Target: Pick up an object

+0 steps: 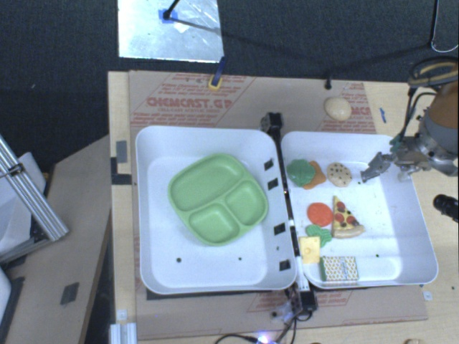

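The right bin (412, 221) holds several toy foods: a green leafy piece on an orange one (302, 171), a cookie (338, 173), a red tomato slice (320, 213), a pizza slice (345, 221), a small green piece (318, 232), a yellow cheese square (310, 249) and a patterned cracker block (338, 268). My gripper (387, 172) hangs over the bin's upper right part, just right of the cookie. It is open, with nothing between its fingers.
A green divided plate (217, 198) lies in the left bin (154, 264). A beige egg-shaped object (337, 107) sits on the cardboard behind the right bin. A black divider (281, 192) runs between the bins. The grey arm (441, 131) enters from the right.
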Motion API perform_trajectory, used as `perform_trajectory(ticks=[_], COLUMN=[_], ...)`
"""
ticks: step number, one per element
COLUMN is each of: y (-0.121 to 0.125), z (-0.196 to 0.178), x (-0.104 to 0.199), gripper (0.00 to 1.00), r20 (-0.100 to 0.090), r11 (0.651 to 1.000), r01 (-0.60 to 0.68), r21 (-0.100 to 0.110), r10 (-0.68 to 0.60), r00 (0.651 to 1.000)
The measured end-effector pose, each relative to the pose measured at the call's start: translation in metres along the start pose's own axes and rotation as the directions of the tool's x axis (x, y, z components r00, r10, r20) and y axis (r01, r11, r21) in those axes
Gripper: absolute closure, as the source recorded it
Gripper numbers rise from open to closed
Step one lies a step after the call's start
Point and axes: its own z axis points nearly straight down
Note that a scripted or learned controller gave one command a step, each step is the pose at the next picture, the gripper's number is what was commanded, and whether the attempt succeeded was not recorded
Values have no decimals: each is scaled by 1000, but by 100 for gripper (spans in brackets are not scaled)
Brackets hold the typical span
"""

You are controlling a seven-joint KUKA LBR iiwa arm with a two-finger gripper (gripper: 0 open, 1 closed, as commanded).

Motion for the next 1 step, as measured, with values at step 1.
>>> perform_trajectory(ticks=[1], y=[3], z=[-8], x=[1], gripper=[0], r20=[3], r11=[1000], r01=[3], r21=[-13], r10=[-3], r00=[1000])
